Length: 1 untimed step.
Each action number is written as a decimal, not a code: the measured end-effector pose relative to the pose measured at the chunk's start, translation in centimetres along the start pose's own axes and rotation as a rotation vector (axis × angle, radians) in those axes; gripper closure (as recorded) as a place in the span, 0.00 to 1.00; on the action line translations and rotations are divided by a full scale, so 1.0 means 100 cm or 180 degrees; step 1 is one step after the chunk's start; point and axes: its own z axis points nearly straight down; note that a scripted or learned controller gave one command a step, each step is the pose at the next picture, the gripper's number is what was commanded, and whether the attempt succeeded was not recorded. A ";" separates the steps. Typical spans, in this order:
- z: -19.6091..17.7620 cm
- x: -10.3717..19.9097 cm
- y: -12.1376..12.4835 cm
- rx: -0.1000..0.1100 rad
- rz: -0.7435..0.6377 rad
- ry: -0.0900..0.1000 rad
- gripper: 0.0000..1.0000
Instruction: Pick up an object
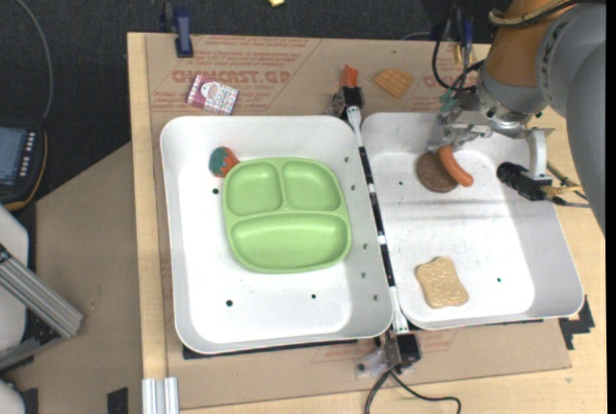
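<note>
In the right bin [539, 258] lie three small things: a flat brown disc [434, 173], a smooth orange sausage [456, 168] resting across its edge, and a pale, grainy cracker [442, 283] near the front. The gripper [460, 130] hangs just above the sausage. The left bin [188, 239] holds one glossy green three-compartment plate [285, 214], with one small rounded toy [222, 160] beside it.

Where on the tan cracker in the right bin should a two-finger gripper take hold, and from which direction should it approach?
Probably from straight above, closing across the narrower width of the tan cracker. It lies flat on the right bin floor with open space all round it.
</note>
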 end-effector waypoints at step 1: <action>-0.091 0.060 0.000 0.0008 -0.0011 0.0027 1.00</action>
